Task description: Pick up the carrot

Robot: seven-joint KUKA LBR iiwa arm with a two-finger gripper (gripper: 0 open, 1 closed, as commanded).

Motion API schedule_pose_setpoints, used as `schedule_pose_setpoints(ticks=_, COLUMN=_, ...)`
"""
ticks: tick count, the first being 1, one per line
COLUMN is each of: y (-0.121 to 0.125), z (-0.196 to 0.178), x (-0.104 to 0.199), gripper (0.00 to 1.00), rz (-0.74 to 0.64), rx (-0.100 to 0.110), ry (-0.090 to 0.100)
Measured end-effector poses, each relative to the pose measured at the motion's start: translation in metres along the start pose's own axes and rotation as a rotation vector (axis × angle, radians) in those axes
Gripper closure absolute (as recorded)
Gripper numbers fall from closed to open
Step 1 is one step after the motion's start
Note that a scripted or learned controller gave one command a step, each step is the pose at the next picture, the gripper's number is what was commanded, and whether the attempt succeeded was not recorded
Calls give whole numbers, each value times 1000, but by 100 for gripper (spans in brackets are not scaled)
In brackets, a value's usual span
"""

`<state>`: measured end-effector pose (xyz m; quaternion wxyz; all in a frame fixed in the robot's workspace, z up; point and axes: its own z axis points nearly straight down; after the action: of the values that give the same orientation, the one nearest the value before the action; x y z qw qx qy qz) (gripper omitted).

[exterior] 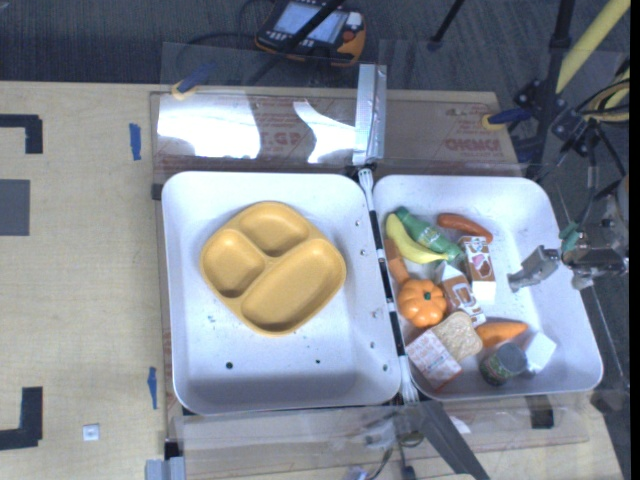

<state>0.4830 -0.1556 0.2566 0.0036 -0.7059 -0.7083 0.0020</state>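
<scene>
So the worktop [80, 268] has 2 white bins side by side. The left bin [190, 368] just has a yellow divided plate [272, 266] sitting around its middle. The right bin [570, 338] has all the toy food piled along its left side: a banana [412, 244], a little pumpkin [422, 302], a cracker [460, 336], some small packets, and a dark lump near the front edge. The carrot [500, 332] lies flat toward the bin's front right, just right of the cracker and touching the dark lump [503, 364]. The hand [535, 266] hangs over the bin's right edge, up and right of the carrot, nothing in it. Can't tell whether it's apart or together from this angle.
</scene>
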Motion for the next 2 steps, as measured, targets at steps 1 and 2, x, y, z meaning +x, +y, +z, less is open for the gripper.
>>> schedule_pose_setpoints(ticks=1, y=-4, z=112, x=-12, gripper=0, rz=261, rx=1, ry=2)
schedule_pose_setpoints(ticks=2, y=-1, z=171, x=-35, gripper=0, rz=107, rx=-9, ry=0)
